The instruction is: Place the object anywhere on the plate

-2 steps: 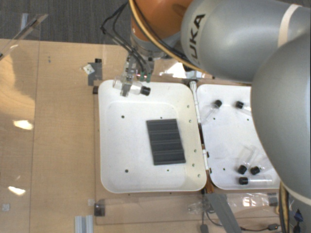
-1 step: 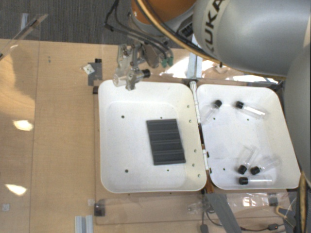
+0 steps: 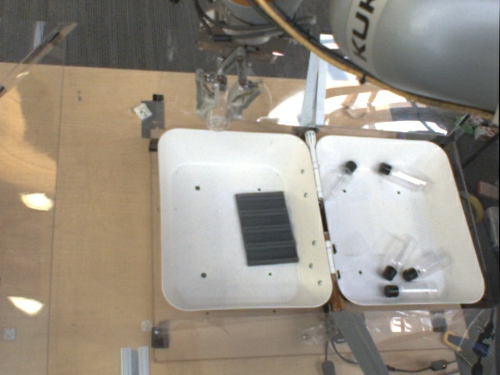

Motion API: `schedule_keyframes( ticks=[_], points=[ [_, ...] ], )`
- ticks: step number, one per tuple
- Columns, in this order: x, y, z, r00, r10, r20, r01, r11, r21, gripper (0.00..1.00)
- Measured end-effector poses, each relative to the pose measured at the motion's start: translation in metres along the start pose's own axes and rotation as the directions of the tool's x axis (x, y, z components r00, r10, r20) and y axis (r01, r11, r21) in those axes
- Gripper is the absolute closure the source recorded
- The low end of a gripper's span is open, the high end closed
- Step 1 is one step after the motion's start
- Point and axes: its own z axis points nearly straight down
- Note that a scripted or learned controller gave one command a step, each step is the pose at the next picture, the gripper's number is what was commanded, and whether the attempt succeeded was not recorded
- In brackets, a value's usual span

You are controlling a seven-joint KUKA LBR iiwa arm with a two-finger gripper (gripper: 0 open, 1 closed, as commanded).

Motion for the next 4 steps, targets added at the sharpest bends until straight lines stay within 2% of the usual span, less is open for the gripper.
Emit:
schedule_keyframes(
  ticks=[1, 2, 3, 4],
  points=[
    [0.015, 0.005, 0.011, 0.757, 0.653, 0.000, -0.653, 0.757, 0.002, 1.00],
    [0.013, 0.060, 0.044, 0.070, 0.998, 0.002, -0.998, 0.070, 0.004, 1.00],
    [0.012, 0.060, 0.044, 0.071, 0.997, 0.002, -0.997, 0.071, 0.004, 0.00],
    [0.009, 0.088, 0.156, -0.207, 0.978, 0.001, -0.978, -0.207, 0.004, 0.00]
  ],
)
